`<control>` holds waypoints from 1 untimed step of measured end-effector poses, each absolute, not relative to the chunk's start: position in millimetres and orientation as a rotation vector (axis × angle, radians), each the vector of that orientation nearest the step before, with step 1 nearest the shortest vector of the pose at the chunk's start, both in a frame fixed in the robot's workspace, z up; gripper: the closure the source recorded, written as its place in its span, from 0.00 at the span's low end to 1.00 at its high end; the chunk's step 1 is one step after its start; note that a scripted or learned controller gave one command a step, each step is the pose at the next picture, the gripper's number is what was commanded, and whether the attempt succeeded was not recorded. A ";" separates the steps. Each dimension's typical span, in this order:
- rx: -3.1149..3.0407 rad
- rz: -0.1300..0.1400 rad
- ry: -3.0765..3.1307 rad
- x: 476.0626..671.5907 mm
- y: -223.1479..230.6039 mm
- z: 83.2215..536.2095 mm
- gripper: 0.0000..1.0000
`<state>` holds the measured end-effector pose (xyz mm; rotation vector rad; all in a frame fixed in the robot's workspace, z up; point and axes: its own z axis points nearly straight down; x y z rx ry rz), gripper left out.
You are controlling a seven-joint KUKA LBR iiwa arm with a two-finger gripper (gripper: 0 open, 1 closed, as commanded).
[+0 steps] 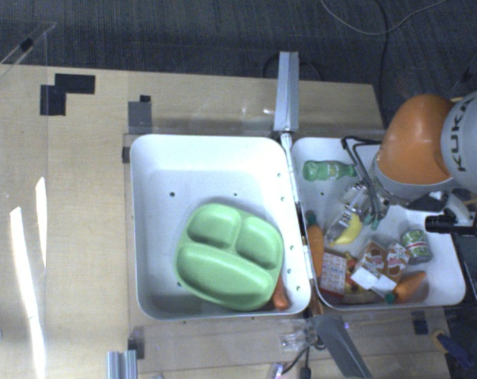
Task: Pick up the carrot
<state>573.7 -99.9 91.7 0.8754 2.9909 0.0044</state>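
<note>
Gripper (358, 212) metalwork hangs low in the right bin (460, 290), under the arm's orange band (412, 150), and whether it is clenched or released cannot be told from this slanted view. Just below and left of the gripper, touching or nearly touching it, lies a yellow banana-like piece (345, 230). Up and to the left of the gripper, near the bin's far wall, a green bottle (327, 170) lies on its side. Farther left, along the wall dividing the two bins, a carrot (315, 247) lies lengthwise, orange and slim, well clear of the gripper. Below the gripper sit red-and-white packets (333, 271) and a white carton (368, 279), with more printed wrappers (384, 257) beside them. To the lower right of the gripper a small green can (416, 245) rests, and past it, near the bin's front edge, a second orange carrot-like piece (410, 285) with a green end. Across the divider, far left of the gripper, the left bin (167, 180) holds a green sectioned plate (229, 255), and a small orange piece (279, 297) peeks out at its lower right rim. Both bins rest on the pale wooden worktop (65, 235).
</note>
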 end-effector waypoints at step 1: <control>0.787 -0.001 3.056 641.9 -135.1 90.1 0.00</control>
